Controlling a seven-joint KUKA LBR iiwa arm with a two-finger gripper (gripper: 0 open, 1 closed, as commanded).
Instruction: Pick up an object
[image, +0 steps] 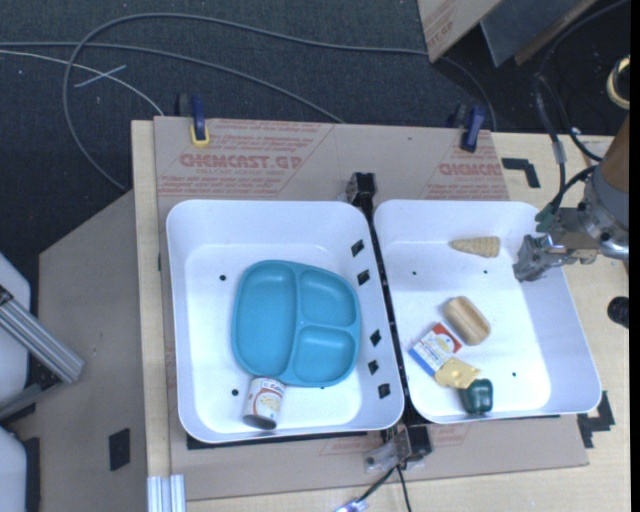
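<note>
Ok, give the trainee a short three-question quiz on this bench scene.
1. True or false: the blue divided plate lies in the right bin.
2. Which item lies nearest the pincer? A) small can B) cone C) green object
3. Fill in: the bread roll lies in the ____ bin.

Key: 1 false; 2 B; 3 right.

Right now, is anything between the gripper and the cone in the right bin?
Nothing visible. The gripper hangs at the right bin's upper right, and the cone lies just to its left with bare white floor between them. The bread roll lies lower down, off that line.
</note>
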